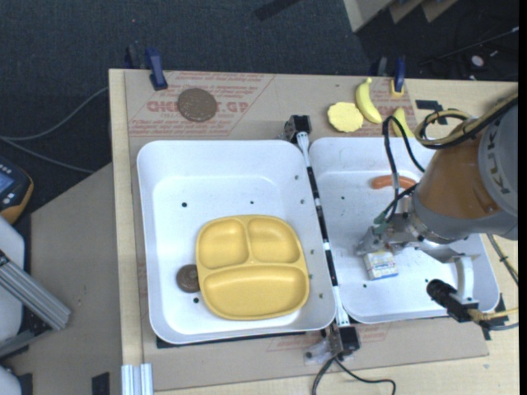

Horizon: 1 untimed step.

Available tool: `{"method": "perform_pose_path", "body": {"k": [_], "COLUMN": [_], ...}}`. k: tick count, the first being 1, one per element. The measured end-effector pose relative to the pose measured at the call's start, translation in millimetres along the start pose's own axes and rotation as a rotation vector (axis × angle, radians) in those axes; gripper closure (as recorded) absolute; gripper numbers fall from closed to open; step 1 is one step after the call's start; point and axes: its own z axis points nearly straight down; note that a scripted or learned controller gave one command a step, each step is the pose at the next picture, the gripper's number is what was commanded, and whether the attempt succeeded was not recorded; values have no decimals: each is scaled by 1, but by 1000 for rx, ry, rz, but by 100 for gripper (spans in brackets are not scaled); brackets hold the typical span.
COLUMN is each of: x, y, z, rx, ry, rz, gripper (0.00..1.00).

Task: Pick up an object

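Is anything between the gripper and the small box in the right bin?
Nothing visible. The gripper sits right above the small box in the right bin; the orange item lies off to the far side.

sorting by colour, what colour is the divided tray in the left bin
Yellow, the tray in the camera view.

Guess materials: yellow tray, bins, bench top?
Tray: likely moulded plastic, smooth matte yellow, rounded compartments. Bins: probably thin formed plastic, white and slightly glossy, soft rounded corners. Bench top: looks like cardboard or fibreboard, tan, with faded red print.
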Motion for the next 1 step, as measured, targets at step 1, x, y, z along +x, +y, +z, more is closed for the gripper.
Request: {"method": "perform_pose_path", "body": {"k": [1], "x": [93], "y": [28], "z": [-96], "rx": [-10], "ry": [2], "rz": [-12], "gripper": [100]}}
